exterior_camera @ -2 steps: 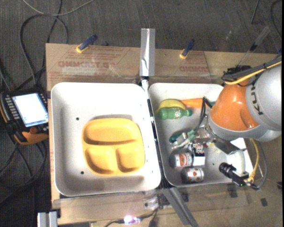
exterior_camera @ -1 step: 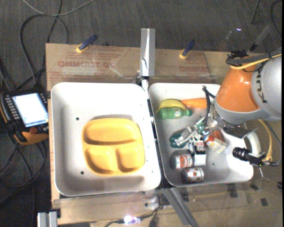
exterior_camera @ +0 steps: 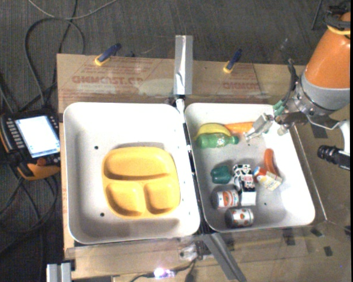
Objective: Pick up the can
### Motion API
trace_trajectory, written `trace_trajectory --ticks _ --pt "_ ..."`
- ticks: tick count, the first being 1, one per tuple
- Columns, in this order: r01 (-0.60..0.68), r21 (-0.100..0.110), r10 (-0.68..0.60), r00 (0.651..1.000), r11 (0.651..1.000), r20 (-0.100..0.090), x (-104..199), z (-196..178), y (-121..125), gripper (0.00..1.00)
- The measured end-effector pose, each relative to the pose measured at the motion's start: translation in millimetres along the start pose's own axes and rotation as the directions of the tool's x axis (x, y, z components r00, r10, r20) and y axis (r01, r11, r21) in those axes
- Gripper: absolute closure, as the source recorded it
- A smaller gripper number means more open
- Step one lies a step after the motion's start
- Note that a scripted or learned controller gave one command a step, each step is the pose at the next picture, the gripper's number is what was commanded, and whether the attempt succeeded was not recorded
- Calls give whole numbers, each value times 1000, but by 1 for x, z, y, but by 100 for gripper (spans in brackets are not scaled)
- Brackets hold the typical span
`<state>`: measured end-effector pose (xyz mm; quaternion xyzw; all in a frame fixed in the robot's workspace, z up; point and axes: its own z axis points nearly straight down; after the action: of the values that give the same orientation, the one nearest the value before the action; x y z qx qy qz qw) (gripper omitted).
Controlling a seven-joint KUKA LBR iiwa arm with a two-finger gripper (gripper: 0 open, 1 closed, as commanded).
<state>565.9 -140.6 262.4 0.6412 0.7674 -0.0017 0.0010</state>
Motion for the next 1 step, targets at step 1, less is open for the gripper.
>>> trace_trajectory --ticks 1 --pt "-68 3 68 998 998 -4 41 161 -15 0"
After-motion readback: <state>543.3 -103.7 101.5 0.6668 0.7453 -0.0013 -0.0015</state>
